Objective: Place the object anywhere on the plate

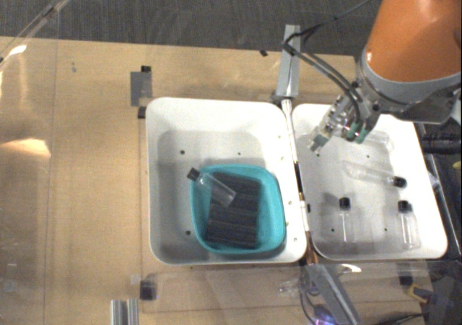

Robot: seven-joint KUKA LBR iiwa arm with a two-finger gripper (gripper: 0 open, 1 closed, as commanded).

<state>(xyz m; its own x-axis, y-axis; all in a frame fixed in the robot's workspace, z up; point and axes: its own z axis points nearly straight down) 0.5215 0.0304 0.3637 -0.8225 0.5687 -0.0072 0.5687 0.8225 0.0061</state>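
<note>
A teal plate lies in the left bin, with a dark ridged pad on it. A clear vial with a black cap rests across the plate's upper left corner, partly on the pad. My gripper hangs over the upper left part of the right bin, well away from the plate. I see nothing in it. Three more clear, black-capped vials lie in the right bin: one on its side just below the gripper, and two near the front.
The divider between the two bins runs just left of the gripper. A metal bracket stands behind the bins. The arm's orange band looms over the right bin's back corner.
</note>
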